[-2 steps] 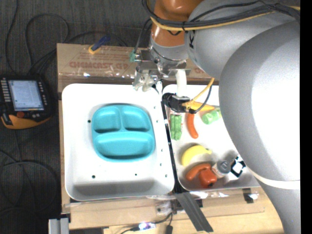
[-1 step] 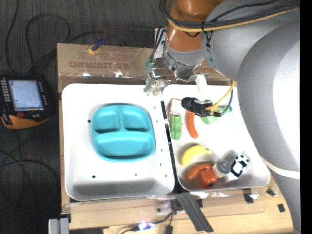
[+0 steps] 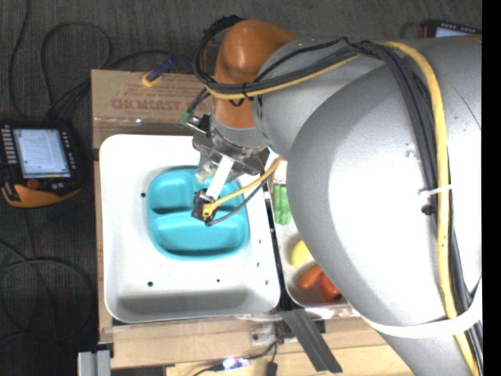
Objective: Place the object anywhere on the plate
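Note:
A turquoise plate [image 3: 182, 227] with divided compartments lies in the left white bin [image 3: 125, 210]. My gripper [image 3: 214, 160] hangs over the plate's far right part, below the orange band of the arm. No object shows between it and the plate, and the arm's body hides whatever lies straight beneath the wrist. In the right bin, at its left side, I see a green item [image 3: 280, 204], a yellow item [image 3: 300, 251] and an orange-red item [image 3: 318, 283], each partly covered by the arm.
The grey arm covers most of the right bin [image 3: 291, 300]. A cardboard sheet [image 3: 141, 99] lies behind the left bin. A control pendant [image 3: 36, 155] sits on the floor at the left, with cables around it.

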Tool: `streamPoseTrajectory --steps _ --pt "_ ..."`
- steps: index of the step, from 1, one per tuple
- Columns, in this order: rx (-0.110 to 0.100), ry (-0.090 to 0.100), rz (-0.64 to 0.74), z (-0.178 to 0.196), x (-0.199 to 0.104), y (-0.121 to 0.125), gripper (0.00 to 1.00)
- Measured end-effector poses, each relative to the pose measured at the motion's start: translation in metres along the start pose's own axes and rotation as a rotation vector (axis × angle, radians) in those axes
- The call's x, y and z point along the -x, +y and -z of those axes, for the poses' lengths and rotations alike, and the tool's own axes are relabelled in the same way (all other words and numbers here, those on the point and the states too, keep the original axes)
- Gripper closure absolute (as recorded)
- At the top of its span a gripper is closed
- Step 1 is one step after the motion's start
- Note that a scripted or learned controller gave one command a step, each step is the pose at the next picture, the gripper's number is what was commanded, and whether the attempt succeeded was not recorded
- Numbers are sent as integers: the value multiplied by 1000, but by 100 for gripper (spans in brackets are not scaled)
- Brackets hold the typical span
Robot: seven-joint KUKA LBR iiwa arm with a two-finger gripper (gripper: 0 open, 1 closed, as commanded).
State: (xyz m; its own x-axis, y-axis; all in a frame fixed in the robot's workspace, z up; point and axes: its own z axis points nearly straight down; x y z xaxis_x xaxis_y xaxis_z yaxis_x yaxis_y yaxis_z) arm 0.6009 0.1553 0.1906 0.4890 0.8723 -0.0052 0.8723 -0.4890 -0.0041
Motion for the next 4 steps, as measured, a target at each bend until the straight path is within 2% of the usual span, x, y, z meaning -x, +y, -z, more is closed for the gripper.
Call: streamPoseTrajectory --steps 1,2,3,4 --pt "1 0 -1 0 0 0 0" --pt "3 0 -176 49 44 3 0" --pt "-2 -1 -250 -55 26 -39 0" --pt "-7 -5 -251 -48 28 -40 100"
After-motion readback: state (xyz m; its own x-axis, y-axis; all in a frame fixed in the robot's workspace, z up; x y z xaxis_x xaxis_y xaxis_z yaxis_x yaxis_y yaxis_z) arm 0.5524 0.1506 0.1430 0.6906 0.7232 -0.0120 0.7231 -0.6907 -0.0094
